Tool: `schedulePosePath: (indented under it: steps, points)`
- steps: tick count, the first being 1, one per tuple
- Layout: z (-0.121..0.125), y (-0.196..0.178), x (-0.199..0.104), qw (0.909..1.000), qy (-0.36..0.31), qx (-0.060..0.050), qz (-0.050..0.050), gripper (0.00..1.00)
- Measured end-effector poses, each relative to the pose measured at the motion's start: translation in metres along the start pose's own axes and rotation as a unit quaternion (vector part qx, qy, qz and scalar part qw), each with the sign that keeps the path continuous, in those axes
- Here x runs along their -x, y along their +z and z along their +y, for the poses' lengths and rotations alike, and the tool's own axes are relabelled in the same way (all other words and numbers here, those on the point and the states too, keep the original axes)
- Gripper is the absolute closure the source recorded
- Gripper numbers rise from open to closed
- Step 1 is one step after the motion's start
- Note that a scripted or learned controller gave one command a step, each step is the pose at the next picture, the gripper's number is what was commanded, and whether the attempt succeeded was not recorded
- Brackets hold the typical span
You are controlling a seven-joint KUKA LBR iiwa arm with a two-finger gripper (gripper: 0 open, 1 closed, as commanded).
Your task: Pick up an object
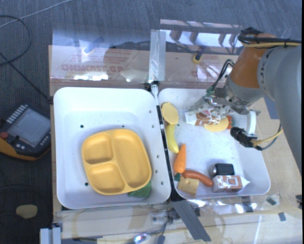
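My gripper [213, 104] is low over the back of the right bin [258, 164], right above a white and orange packet [205, 117] and a yellow-orange disc [218, 125]. The wrist hides how it meets them. A banana [170, 127] lies along the bin's left wall, with a carrot [179, 159] below it. Near the front lie a red sausage [198, 176], a tan block [188, 186], a small black object [224, 169] and a brown carton [228, 183].
The left bin [70, 116] holds a yellow divided plate [116, 160] with a green item [140, 191] poking out under its front edge. Clear panels [197, 39] stand behind both bins. A pendant [22, 131] and cables lie on the floor at left.
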State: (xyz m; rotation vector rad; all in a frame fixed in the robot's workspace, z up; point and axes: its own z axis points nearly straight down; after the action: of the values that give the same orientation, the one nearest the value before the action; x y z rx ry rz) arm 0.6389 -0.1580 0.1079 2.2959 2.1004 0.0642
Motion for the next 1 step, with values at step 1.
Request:
schedulePosePath:
  steps: [1]
  points:
    - [-0.0018, 0.0005, -0.0069, 0.9999, 0.011, 0.000, -0.007, 0.00]
